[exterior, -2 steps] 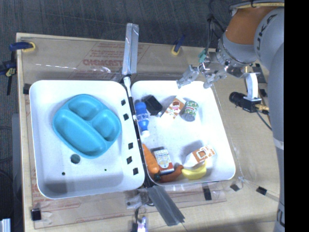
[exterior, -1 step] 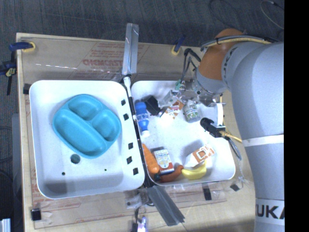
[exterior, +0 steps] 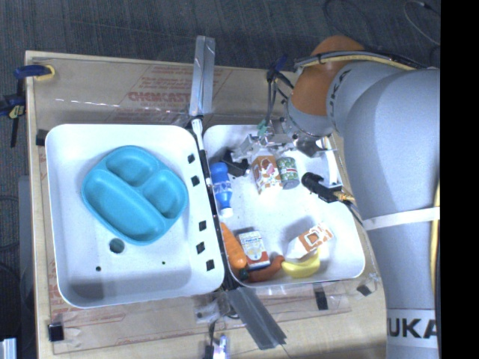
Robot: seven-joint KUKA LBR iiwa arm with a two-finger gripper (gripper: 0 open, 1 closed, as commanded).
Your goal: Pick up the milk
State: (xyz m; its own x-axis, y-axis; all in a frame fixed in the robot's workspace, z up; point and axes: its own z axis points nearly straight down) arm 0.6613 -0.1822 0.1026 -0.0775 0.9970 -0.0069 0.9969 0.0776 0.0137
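The milk [exterior: 314, 239], a small carton, lies tilted just above the banana [exterior: 301, 266] in the right bin [exterior: 352, 264]. It looks light and crushable; grip its flat sides. The gripper [exterior: 263, 142] hovers well beyond it; its opening I cannot tell.

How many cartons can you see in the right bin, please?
3: a carton near the hand at the bin's far end, a carton at the near edge by the carrot, and an orange-and-white carton above the banana. The arm may hide more.
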